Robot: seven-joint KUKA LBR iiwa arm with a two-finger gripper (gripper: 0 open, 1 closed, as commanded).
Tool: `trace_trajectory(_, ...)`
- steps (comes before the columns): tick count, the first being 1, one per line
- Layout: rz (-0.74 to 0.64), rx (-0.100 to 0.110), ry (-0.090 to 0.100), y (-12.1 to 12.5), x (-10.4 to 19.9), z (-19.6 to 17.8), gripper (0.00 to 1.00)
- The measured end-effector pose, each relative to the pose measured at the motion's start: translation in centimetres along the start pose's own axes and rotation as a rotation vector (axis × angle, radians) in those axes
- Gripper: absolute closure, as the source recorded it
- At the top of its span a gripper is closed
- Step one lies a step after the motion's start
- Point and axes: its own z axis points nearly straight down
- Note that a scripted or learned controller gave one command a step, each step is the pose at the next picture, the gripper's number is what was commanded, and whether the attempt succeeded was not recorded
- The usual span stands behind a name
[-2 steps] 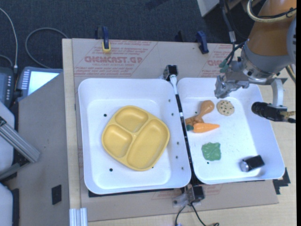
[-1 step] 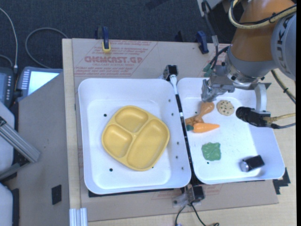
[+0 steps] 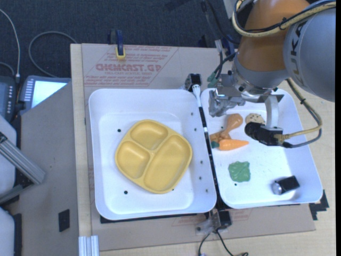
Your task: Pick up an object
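Note:
My gripper hangs over the upper part of the right bin, its two grey fingers spread wide, so it is open. A tan drumstick-shaped toy lies in the bin under the gap between them, not gripped. Just below it lies an orange carrot, with a small orange-yellow piece at its left end. A speckled cookie peeks out beside the right finger. Further down the bin sit a green leafy piece and a black and silver item.
The left bin holds a yellow divided plate. A raised rim separates the two bins. A black part with a cable hangs from the wrist near the carrot. The arm's bulk covers the right bin's upper right.

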Motion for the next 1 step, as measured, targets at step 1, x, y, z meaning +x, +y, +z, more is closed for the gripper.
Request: trace_trajectory(1, 0.000, 0.001, 0.000, -0.67, 5.59, 0.15, 1.00)
